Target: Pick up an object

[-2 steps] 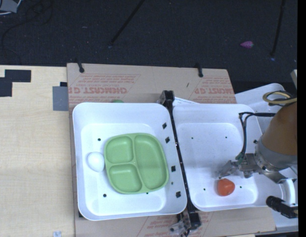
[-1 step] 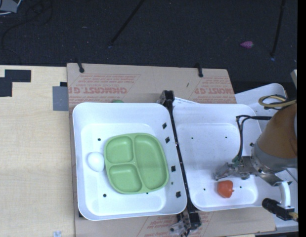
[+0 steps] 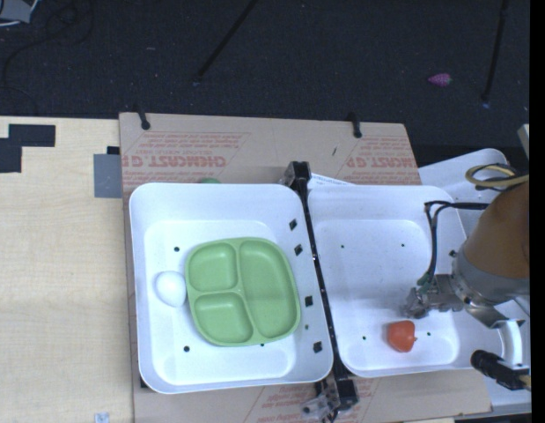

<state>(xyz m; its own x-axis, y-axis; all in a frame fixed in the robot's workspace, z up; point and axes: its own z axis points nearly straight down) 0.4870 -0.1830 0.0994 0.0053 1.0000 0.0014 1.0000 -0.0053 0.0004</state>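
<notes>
Two shallow white bins sit side by side on a bench, seen from above at a slant. In the right bin [image 3: 378,236], near its front edge, lies one small red-orange object [image 3: 401,336] — the likeliest thing to pick. The arm [image 3: 497,245] reaches in from the right, its gripper [image 3: 422,304] low over the bin floor, just above and to the right of the object, apparently not touching it. Whether anything sits between the fingers, or how wide they stand, cannot be told from this angle.

To do the step well, I judge the gripper should centre over the object before closing, since a small round thing may roll aside.

Count: two bins; one green divided plate [image 3: 242,290] and one white ball [image 3: 170,288] in the left bin [image 3: 219,205]; one object on the right.
</notes>
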